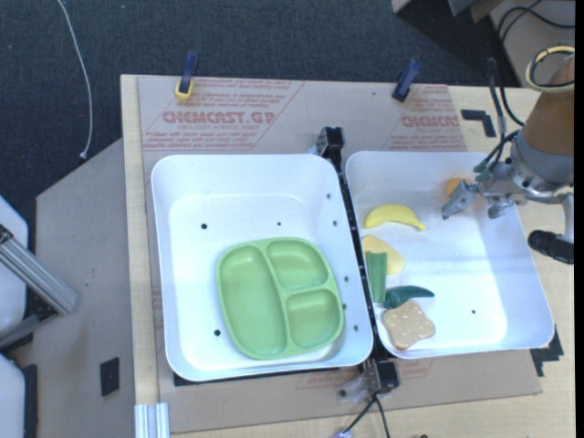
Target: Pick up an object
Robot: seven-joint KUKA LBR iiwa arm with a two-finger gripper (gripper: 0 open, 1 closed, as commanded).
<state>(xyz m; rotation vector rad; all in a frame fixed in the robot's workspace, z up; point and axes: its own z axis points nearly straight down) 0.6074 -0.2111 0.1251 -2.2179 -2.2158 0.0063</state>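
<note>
My gripper (473, 208) hangs over the back right part of the right bin (511, 327), open, with bare bin floor between its fingertips. A small orange object (453, 186) lies just behind its left finger. To the left of the gripper rests a yellow banana (394, 216). Along the bin's left wall lie a yellow piece (385, 252), a green stick (376, 276), a dark green pepper-like object (410, 293) and a tan cracker (407, 324).
The left bin (182, 245) holds a light green divided plate (278, 295). A black clamp (330, 140) sits where the two bins meet at the back. Blue clips (187, 76) (406, 80) pin the cardboard base.
</note>
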